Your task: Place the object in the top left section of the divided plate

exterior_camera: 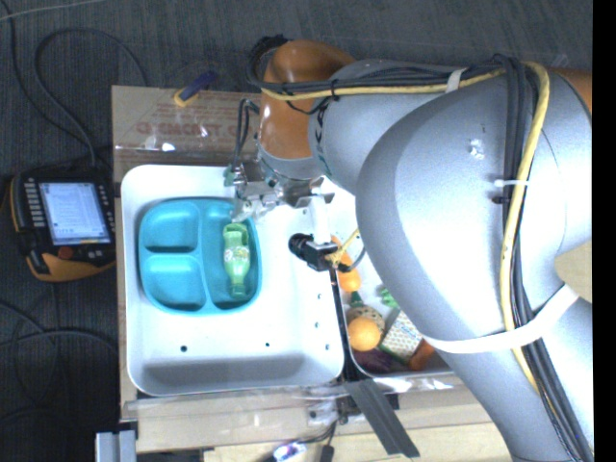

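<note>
green object [236,255] lies lengthwise in the long right-hand compartment of the blue divided plate [175,296], pale at its upper end, resting on the compartment floor and apart from the gripper. the plate sits in the left white bin [192,364]; its two smaller sections, on the left side of the plate, hold nothing visible.

gripper [252,198] hangs just above the plate's upper right corner, near the top end of the green object. its state cannot be told: the wrist body masks the tips, and nothing is seen held between them.

judgement: the object is in the plate but not in the top left section, so the step in hand reads as a pick for relocation. to do it well, the approach should come straight down over the object's middle, closing across its narrow width rather than along its length, and low enough to clear the compartment wall without striking the divider. the lift should carry it fully above the ridge before moving left, and release should come low over the upper small section so it does not roll.

arm pose: the grey arm [452,210] enters from the right, sweeping over the right bin [385,340] with its mixed items. the orange band [294,75] sits above the wrist, which points downward at the plate's upper edge. cables run along the upper link.
</note>
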Robot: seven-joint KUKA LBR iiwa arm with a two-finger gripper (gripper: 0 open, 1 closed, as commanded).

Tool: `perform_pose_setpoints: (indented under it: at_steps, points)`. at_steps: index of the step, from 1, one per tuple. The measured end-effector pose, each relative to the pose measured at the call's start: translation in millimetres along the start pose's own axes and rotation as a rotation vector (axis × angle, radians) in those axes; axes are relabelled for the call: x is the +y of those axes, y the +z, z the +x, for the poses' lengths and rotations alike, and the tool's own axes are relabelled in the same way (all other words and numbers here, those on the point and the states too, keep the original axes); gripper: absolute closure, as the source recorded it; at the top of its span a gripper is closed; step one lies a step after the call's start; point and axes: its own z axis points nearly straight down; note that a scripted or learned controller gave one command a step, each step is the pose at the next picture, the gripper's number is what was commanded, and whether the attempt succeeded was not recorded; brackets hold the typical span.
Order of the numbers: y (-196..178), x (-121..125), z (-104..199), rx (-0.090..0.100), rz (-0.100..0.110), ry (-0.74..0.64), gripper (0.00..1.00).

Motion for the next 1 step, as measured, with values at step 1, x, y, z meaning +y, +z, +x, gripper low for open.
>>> perform_pose_setpoints:
  at_steps: [1]
  points:
    - [16.5,23.1,46.9,-0.015,-0.017,0.293,1.00]
